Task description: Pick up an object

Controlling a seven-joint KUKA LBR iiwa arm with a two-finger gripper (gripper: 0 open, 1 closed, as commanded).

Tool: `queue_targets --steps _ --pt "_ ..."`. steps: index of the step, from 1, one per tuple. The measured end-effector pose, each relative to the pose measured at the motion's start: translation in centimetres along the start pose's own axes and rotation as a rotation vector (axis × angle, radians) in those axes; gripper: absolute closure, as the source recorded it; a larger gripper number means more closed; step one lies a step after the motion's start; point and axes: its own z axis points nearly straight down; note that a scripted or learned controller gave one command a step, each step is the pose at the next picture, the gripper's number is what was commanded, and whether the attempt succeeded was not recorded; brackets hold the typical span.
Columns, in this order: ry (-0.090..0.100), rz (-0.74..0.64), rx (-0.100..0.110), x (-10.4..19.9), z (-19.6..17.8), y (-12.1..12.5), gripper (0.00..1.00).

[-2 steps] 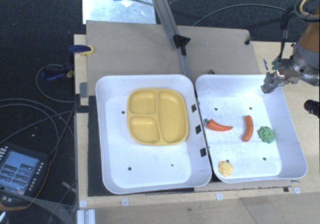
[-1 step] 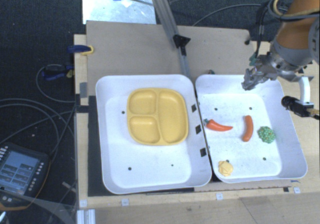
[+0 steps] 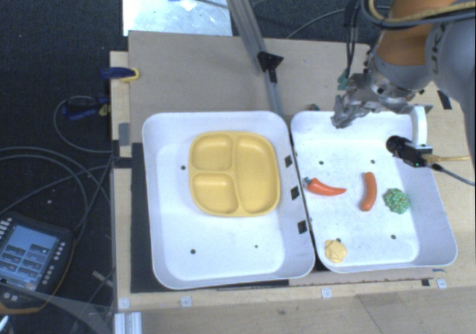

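The bench point(image 3: 201, 72) under me is flat tan board. On it sit two shallow white bins side by side, smooth plastic with rounded corners. The left bin point(image 3: 167, 251) holds a glossy yellow tray point(image 3: 234, 173), rounded and split into three compartments. The right bin point(image 3: 428, 239) is speckled on its floor and carries the small things. My gripper point(image 3: 343, 118) hangs over that bin's far left corner, dark metal, with nothing between my fingers; whether they are open or closed I cannot tell. Well below me lie an orange carrot point(image 3: 326, 187), tapered, green at its left end, and near it a smooth orange-red sausage point(image 3: 368, 190) standing lengthwise. Just beside the sausage is a bumpy green broccoli point(image 3: 397, 201). A knobbly yellow lump point(image 3: 335, 251) rests by the near rim.
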Motion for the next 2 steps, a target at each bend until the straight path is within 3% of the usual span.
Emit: queue_targets --steps 2 --pt "0.001 0.000 0.000 12.1 -1.4 0.9 1.00"
